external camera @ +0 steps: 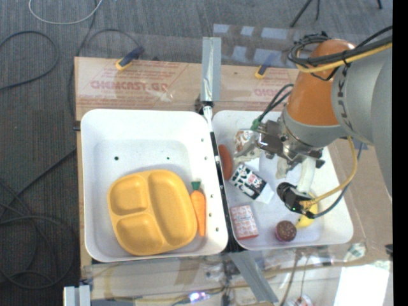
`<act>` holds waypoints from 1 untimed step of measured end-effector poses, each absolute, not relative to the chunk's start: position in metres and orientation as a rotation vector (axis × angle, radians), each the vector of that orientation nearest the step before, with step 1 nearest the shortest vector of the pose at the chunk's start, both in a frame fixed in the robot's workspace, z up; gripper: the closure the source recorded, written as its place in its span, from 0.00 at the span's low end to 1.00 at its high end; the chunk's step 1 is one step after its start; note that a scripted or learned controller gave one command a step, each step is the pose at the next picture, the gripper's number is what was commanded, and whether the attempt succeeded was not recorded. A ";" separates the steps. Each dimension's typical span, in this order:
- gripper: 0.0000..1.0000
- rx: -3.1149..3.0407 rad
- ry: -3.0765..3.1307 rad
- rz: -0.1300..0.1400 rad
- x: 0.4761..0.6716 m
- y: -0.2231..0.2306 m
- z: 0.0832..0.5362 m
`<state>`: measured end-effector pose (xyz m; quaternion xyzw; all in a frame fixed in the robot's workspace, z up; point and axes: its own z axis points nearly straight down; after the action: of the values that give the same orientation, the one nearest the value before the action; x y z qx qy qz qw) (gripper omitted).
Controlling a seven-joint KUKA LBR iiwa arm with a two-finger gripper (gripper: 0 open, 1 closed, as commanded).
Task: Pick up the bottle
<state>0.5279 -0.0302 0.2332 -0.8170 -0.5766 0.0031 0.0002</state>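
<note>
The arm [331,101] reaches in from the right and stands over the right bin [338,225]. Its wrist is low above the bin's middle. The claw [294,174] hangs below the wrist, and the wrist body covers most of it. Whether it is spread or pressed together cannot be told. Nothing is seen gripped in it.

The bottle [245,140] appears to be the clear, crumpled item in the upper left of the right bin. It lies just beside the claw, on the side away from the arm (its outline is faint against the white floor, so this identification is a judgement). It rests on the bin floor and is not lifted.

Other contents of the right bin:
- A red sausage [224,160] lies along the left wall.
- A black-and-white carton [247,180] lies below the bottle, close to the claw.
- A pink box [243,220] lies near the front wall.
- A dark round item [285,230] lies to the right of the pink box.

The left bin [95,139] holds a yellow tray [152,210] with a carrot [199,210] against its right edge. Neither concerns the task.

The wrist's position suggests an approach into the cluttered half of the bin. The carton lies close enough that the claw could catch it instead of the bottle.
</note>
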 end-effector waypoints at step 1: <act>0.00 -2.717 -1.571 0.013 0.482 0.069 0.182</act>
<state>0.4816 0.0689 0.1816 -0.8658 -0.5004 0.0041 0.0015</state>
